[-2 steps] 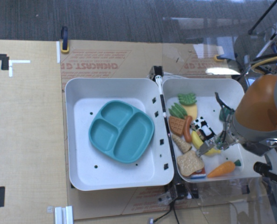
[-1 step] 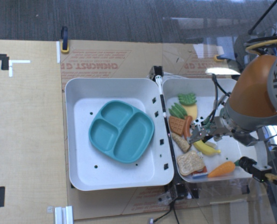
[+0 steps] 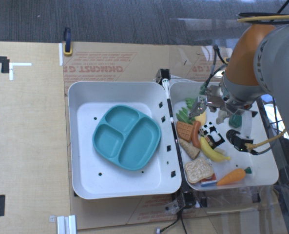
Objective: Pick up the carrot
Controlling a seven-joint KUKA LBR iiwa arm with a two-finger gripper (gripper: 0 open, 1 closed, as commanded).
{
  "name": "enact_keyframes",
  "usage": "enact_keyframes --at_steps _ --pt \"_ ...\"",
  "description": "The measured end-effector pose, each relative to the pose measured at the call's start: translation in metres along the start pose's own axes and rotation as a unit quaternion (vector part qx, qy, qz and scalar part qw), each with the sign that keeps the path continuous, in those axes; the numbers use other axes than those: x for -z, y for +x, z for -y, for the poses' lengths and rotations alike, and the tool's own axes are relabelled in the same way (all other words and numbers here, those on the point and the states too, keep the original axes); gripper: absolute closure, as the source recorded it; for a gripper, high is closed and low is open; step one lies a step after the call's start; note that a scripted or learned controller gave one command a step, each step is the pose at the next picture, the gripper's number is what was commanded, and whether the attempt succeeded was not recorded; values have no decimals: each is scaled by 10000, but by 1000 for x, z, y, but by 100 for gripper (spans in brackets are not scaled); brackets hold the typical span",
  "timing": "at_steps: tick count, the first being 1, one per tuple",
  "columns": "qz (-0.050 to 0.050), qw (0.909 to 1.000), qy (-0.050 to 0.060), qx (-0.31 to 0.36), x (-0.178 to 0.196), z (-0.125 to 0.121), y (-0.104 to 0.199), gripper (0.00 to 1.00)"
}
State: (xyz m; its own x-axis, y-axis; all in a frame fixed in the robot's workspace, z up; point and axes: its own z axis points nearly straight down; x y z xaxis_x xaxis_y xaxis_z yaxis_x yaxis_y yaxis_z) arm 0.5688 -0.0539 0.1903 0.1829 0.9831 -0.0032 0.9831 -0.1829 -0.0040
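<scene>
A: Left bin (image 3: 81, 179): a teal divided plate (image 3: 127, 136) is seen lying flat at its middle. Nothing for the task is held there.

B: Right bin (image 3: 268, 177): a heap of toy food is noted. Toast slice (image 3: 199, 170), banana (image 3: 211, 150), green leafy pieces (image 3: 185, 112). The carrot (image 3: 232, 176) is found at the near right corner, lying flat, green top toward the right wall, apart from the toast.

A: Handling?

B: Judged light, stiff and smooth plastic; tapered, so slipping toward the thin tip is to be expected. The thicker orange body near the green end is best taken, across its width.

A: Claw (image 3: 217, 107)?

B: It is seen over the far part of the heap, well apart from the carrot. Spread or pressed together cannot be told.
</scene>
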Motion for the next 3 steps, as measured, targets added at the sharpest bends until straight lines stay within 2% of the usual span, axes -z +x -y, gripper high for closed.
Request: enact_keyframes --at_steps 1,2,3 --pt "-6 9983 0 588 -84 15 -71 0" --pt "-3 9955 -26 944 -81 -51 -71 0" --pt "0 9980 -32 634 -9 -102 -52 0"
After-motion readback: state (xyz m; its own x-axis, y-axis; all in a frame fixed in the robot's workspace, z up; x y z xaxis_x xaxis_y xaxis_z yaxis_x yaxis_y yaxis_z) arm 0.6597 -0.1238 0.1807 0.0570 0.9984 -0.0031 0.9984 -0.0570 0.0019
